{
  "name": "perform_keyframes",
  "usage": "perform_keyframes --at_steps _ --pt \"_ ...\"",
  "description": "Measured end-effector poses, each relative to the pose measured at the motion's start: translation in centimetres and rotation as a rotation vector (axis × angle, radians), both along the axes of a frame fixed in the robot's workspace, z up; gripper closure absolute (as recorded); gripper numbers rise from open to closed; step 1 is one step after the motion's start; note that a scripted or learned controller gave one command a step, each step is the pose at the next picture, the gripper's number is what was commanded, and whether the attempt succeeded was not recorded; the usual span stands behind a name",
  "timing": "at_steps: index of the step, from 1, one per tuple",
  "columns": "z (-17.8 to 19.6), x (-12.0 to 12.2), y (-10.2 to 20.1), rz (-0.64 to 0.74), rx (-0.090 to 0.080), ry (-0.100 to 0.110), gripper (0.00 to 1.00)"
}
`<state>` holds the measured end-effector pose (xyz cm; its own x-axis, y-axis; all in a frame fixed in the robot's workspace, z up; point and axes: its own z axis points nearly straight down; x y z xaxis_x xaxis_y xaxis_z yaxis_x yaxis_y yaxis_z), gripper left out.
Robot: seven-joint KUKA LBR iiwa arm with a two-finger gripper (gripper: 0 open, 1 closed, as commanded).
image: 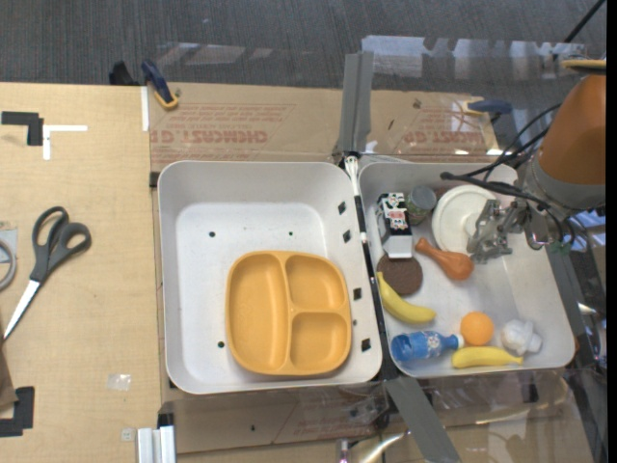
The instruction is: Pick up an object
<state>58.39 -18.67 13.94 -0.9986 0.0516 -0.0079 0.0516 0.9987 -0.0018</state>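
The right bin (554, 302) holds several objects: a white bowl (457, 216), an orange drumstick-shaped toy (446, 258), a brown disc (399, 273), a banana (403, 302), an orange ball (476, 329), a blue bottle (422, 346), a second banana (485, 357), a white crumpled item (520, 335) and a small black-and-white box (392, 214). My gripper (487, 244) hangs over the bin's right middle, at the bowl's right edge and just right of the drumstick. Nothing shows between its fingers.
The left bin (183, 258) holds a yellow divided plate (288, 312). Scissors (43, 258) lie on the wooden bench at far left. A blue-and-yellow clip (159, 83) sits by the cardboard behind the bins. Cables trail near the arm at right.
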Motion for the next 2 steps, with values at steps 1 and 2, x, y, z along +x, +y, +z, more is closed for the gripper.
perform_keyframes --at_steps 1,2 --pt "-3.9 1.8 6.4 -0.219 0.004 -0.012 1.0" --pt "8.9 5.6 11.4 -0.157 0.003 0.001 1.0"
